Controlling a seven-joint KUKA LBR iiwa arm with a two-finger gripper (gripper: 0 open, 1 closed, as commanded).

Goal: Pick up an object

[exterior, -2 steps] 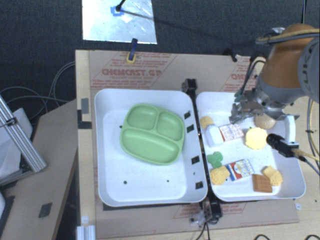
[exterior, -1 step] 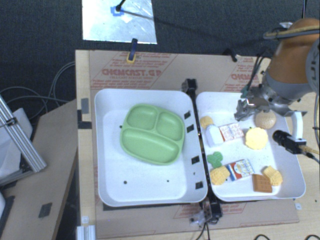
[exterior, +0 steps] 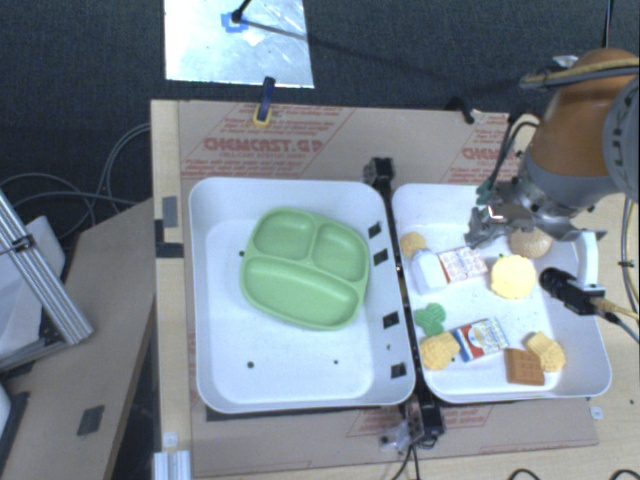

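Down at the front edge of the right bin [exterior: 598,373] we've got the brown waffle-looking square [exterior: 524,367] and a yellow cracker [exterior: 546,352] sitting just beside each other, with a small red, white and blue packet [exterior: 482,339] and another yellow cookie [exterior: 438,350] to their left. A green toy piece [exterior: 430,318] sits just behind that cookie, against the divider.

Further back, the claw [exterior: 484,222] hangs over the far half of that bin, right above a red-patterned white packet [exterior: 461,265]. We honestly can't tell how its grip is set, the wrist hides it. Nothing is visibly held.

What worries us: that back area is crowded. The packet touches a white block [exterior: 428,271], a yellow round piece [exterior: 514,277] sits near on the other side, and a tan lump [exterior: 531,241] is tucked under the arm. If the claw drops straight down, we figure it could land on the flat packet, which gives little to pinch, or shove neighbours aside and come up with nothing.

The left bin [exterior: 215,268] just holds a green divided plate [exterior: 305,267], well apart from all this.
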